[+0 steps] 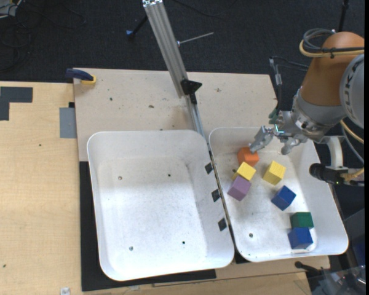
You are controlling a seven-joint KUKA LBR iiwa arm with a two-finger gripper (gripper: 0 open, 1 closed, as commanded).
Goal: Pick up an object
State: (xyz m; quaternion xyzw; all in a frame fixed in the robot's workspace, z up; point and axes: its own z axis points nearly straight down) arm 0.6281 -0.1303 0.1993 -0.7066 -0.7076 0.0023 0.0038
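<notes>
My gripper (274, 144) hangs over the back of the right bin (332, 241), its two fingers spread apart with nothing between them. Just below and left of one fingertip lies an orange block (248, 157). Close by sit a yellow block (246, 171), a second yellow block (273, 173) and a purple block (238, 188). Nearer the front of the bin are a blue block (283, 197), a green block (302, 219) and another blue block (300, 237).
The left bin (111, 158) stands beside the right one, with a divider edge carrying black clips (214, 194) between them. A slanted aluminium rail (169, 48) rises behind the bins. A blue-and-yellow clamp (80, 75) sits at the bench's back left.
</notes>
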